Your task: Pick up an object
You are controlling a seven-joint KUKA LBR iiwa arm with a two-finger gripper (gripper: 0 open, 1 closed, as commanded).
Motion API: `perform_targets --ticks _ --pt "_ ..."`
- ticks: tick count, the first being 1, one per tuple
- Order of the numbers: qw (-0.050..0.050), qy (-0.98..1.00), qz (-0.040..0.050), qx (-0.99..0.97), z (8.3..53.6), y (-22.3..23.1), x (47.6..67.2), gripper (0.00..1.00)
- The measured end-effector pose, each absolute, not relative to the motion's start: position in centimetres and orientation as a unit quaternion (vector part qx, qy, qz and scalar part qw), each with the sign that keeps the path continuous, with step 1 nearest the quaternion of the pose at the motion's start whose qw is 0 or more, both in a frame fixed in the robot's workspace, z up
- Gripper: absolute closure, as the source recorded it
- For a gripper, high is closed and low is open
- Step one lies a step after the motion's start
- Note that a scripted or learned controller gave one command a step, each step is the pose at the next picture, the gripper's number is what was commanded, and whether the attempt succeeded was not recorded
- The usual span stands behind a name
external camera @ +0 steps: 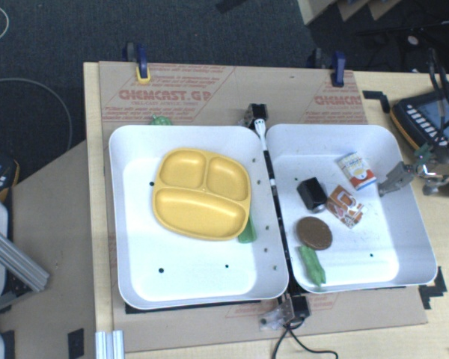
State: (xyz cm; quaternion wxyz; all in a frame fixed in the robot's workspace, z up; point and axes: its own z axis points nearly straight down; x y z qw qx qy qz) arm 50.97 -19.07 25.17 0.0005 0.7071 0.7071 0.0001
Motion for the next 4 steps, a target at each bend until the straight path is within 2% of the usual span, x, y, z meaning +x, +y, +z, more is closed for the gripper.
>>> perform_targets --ticks 1,2,3,4 --pt "-0.008 0.709 -0.0020 0.705 15.2 -10.7 47.6 0.00" --pt "-0.004 0.707 -0.0017 0.707 8.4 -9.6 47.7 0.00" --pt "0.000 0.707 0.0002 0.707 9.8 -9.7 47.9 1.00" --pt "0.003 0.710 0.0040 0.704 19.0 -3.7 48.8 1.00"
